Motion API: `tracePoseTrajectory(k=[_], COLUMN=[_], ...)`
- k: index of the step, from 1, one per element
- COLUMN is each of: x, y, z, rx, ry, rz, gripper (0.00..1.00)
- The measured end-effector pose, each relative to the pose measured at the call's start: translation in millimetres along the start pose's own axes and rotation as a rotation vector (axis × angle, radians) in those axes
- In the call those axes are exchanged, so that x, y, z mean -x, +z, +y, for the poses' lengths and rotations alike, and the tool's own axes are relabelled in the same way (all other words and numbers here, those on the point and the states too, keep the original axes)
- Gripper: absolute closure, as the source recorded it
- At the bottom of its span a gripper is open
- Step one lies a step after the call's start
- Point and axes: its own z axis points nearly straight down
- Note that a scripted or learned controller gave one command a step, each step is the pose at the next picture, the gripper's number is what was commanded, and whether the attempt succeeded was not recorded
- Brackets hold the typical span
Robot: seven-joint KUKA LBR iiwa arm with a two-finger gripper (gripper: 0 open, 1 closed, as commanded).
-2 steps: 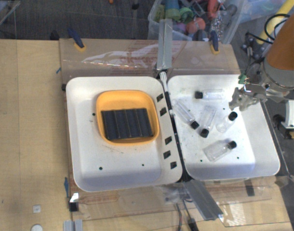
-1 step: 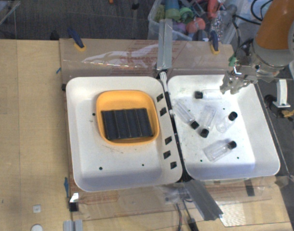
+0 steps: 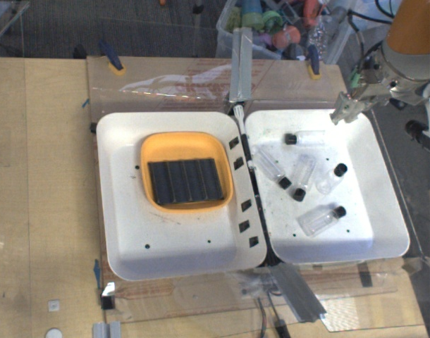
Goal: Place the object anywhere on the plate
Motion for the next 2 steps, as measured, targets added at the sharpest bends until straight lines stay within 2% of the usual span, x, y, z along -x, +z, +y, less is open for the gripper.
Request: tracePoseTrajectory(k=[1,2], x=[71.9,73.3], y=[-71.6,-164.2], z=[-9.7,-8.1], rx=[-0.001,0.002], ry=[-0.024,-0.231], rz=[0.001,-0.001], gripper=[1.00,1.00])
